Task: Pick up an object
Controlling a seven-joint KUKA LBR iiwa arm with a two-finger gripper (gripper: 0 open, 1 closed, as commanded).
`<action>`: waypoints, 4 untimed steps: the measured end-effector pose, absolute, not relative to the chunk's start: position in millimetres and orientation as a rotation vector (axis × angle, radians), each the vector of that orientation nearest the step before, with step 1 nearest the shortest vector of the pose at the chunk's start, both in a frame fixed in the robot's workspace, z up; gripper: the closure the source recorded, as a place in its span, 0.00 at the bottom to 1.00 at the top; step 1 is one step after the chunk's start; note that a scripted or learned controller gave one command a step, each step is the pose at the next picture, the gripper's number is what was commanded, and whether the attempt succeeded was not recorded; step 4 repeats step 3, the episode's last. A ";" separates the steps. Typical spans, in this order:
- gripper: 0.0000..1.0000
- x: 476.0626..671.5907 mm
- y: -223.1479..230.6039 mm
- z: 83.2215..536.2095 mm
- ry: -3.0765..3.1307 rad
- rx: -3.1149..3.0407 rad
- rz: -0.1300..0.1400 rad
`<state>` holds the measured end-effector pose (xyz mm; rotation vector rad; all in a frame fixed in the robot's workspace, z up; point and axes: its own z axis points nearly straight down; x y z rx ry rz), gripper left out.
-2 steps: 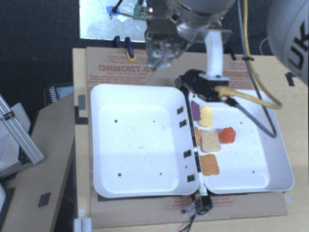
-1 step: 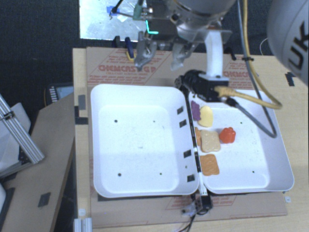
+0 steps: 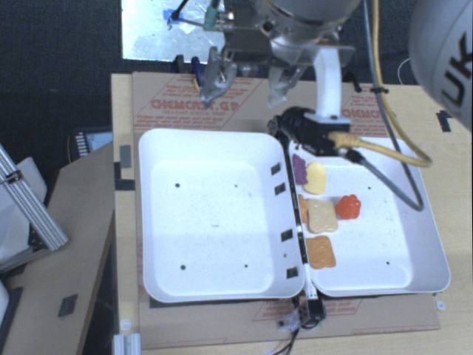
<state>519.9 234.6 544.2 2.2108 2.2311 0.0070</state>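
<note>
Claw spread above the bins, nothing between its fingers

Fingers [image 3: 214, 76] of the gripper [image 3: 247, 80] hang apart at the upper middle of the frame, and we see a clear gap between the two metal tips. The claw is released: no item sits between the tips, and they touch nothing, hovering over the cardboard [image 3: 185, 98] just behind the far rims of the bins.

We count two white bins side by side. The left bin [image 3: 159, 198] fills the centre of the frame. The right bin [image 3: 399, 242] holds all the small pieces, clustered along its left wall at the centre right of the frame.

We count five of them: one purple piece [image 3: 299, 171], one pale yellow piece [image 3: 315, 177] touching it, one red piece [image 3: 348, 207] to their lower right, one tan slice [image 3: 321, 216] just beside the red one, and one orange-brown slice [image 3: 320, 251] nearest the bottom.
</note>
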 end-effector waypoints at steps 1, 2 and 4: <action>0.00 519.9 234.6 544.2 2.231 2.211 0.007; 0.00 519.9 234.6 544.2 2.231 2.211 0.007; 0.00 519.9 234.6 544.2 2.231 2.211 0.007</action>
